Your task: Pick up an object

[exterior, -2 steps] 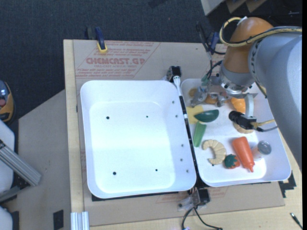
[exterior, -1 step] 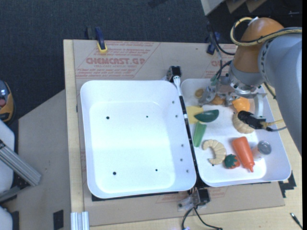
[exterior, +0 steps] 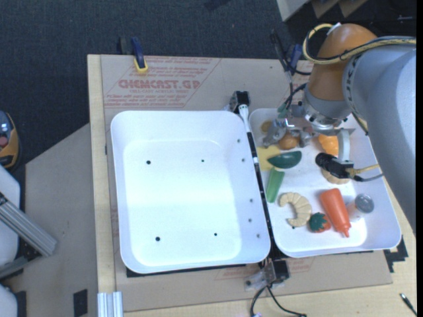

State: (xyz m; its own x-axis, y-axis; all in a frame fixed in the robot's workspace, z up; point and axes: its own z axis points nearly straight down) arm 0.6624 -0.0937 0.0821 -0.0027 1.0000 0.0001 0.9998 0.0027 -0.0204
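One printed sheet (exterior: 158,81) under the bins — red "CHEMCAST GP" lettering.

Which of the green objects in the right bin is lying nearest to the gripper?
The dark green curved piece, just below the gripper; the straight light green stick lies farther down the right bin.

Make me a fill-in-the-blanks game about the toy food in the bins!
1. The toy carrot lies in the ____ bin as the camera sees it.
2. The croissant lies between the carrot and the long ____ vegetable.
3. The gripper is over the far end of the bin that holds the ____.
4. The clamp at the board's far edge has a ____ handle.

Missing words: right; green; toy food; blue
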